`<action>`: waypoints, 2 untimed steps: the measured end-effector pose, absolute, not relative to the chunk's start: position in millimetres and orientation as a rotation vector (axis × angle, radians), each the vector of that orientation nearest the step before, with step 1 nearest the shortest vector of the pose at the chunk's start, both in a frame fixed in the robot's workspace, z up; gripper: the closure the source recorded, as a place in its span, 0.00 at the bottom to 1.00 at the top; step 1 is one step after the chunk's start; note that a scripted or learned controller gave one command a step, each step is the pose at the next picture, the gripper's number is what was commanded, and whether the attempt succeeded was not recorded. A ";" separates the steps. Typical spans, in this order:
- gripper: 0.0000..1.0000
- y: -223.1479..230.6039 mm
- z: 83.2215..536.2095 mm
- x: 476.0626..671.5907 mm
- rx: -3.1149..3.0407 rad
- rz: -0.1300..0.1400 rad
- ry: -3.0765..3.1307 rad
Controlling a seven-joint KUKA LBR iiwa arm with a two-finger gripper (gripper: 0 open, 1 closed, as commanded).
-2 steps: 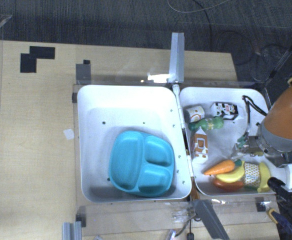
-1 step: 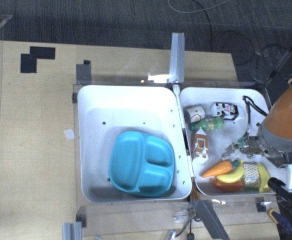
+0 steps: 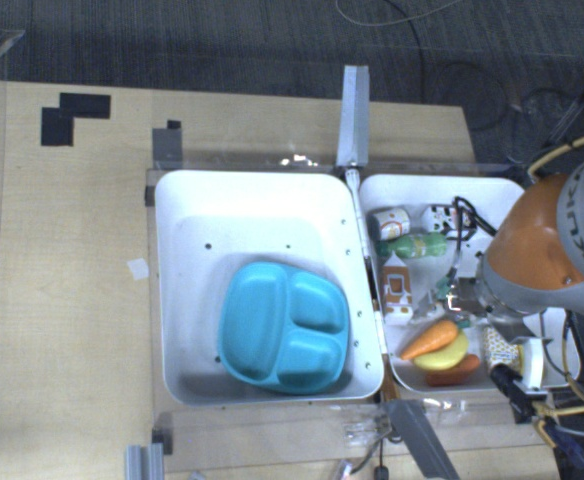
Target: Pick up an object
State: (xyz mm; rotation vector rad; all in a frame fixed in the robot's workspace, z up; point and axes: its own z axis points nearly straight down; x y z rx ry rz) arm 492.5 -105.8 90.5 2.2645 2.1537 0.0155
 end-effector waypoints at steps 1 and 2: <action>0.00 -108.7 90.0 491.8 2.331 0.018 2.095; 0.00 -117.8 91.0 494.3 1.806 0.016 2.546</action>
